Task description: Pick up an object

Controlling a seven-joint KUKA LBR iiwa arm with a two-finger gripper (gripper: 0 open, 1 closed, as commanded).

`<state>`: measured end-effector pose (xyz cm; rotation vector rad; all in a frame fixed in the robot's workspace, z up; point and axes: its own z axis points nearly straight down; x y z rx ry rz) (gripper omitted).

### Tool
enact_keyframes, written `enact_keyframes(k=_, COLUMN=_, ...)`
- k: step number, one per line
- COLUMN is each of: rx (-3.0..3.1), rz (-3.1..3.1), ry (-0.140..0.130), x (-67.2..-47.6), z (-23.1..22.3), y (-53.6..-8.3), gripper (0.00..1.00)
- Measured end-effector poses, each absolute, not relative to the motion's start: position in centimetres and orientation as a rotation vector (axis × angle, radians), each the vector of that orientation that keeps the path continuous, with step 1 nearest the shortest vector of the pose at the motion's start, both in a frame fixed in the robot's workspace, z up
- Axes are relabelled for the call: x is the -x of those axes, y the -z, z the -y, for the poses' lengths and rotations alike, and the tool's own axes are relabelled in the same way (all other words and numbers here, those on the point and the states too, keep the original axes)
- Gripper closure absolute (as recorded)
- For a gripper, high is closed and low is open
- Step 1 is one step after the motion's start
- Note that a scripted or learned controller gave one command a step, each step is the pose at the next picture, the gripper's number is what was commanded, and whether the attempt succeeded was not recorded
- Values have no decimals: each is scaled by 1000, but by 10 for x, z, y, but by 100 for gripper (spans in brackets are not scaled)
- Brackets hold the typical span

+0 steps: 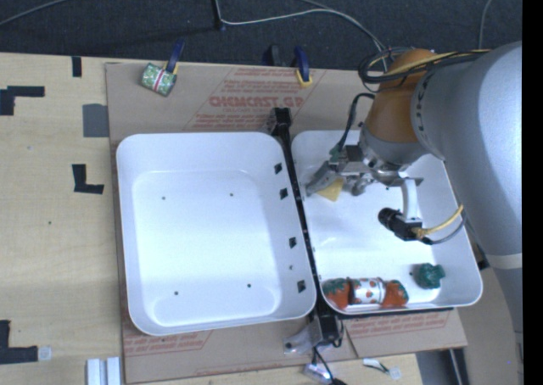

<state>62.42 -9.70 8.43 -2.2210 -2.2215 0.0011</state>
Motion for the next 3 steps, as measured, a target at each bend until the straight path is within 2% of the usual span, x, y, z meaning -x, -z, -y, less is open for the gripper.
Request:
enact_keyframes(k=1, rx=2221, rz=2223, ry=0, x=-615, z=97, y=-85, gripper=0)
enact_keyframes(k=2, rx=2221, rz=2224, ry=1, x=-664, z=105, y=-85, gripper=0)
enact_keyframes(k=3, rx=2222, rz=2221, ry=0, x=-618, z=97, y=-85, gripper=0)
